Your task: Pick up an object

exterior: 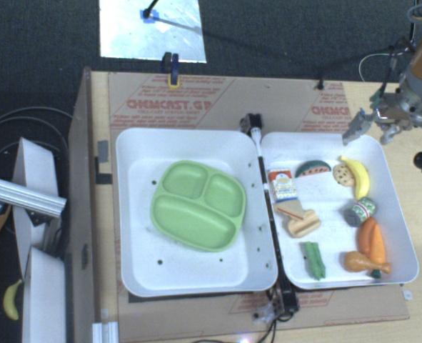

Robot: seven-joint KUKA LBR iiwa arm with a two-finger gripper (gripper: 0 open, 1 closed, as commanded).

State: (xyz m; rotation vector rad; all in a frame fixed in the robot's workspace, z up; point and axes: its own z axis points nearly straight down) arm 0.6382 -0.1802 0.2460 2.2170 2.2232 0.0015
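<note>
Above the far right corner of the right bin [403,213], the gripper [373,126] is seen with its fingers spread and nothing between them. Nearest beneath it lies the banana [359,176], beside a cookie [343,176], so a descent should be centred on the banana's middle, with the fingers set across its narrow width, clear of the bin wall

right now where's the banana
In the camera view, the banana lies in the right bin, near its far right corner, beside the cookie and above the can.
</note>
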